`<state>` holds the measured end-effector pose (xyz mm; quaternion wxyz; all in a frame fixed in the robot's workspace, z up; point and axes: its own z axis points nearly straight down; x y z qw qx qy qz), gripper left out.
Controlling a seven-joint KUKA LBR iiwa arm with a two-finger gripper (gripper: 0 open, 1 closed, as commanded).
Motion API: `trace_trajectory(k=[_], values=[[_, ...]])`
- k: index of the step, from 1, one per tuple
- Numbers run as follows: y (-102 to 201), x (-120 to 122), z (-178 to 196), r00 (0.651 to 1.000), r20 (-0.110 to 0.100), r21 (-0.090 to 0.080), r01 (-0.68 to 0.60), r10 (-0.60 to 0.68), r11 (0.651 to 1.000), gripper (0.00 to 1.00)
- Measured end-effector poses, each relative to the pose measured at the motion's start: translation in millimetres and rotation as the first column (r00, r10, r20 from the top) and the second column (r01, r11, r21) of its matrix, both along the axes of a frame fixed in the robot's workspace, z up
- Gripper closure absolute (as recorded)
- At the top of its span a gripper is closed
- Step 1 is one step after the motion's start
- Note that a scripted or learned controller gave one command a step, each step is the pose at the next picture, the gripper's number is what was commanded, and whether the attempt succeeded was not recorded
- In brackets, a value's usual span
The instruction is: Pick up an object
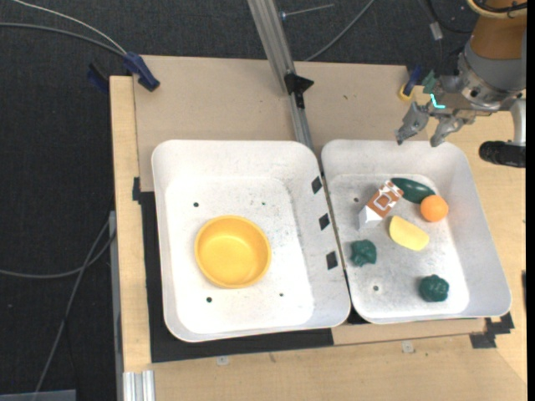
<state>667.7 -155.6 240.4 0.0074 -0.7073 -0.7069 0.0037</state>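
My gripper (424, 134) hangs above the far rim of the right bin (476, 257), fingers spread apart with nothing between them. Below it in that bin lie a small orange-and-white carton (382, 202), a dark green oblong piece (412, 188), an orange ball (434, 209), a yellow wedge (408, 233) and two dark green lumps (363, 252) (433, 288). The left bin (180, 182) holds a yellow bowl (232, 251).
A metal pole (276, 48) slants across the bench behind the bins. Black clips (324, 221) sit along the seam between the two bins. A blue clamp (142, 71) grips the bench's far left corner.
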Motion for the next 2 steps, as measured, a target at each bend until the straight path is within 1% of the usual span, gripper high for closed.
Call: trace_trajectory(k=[1,2], values=[[-0.1,1.5,4.9,1.000,0.008,-0.001,-0.001,0.001,1.000,0.00],[-6.0,-2.7,-55.3,1.000,0.003,-0.002,0.001,-0.001,1.000,0.00]])
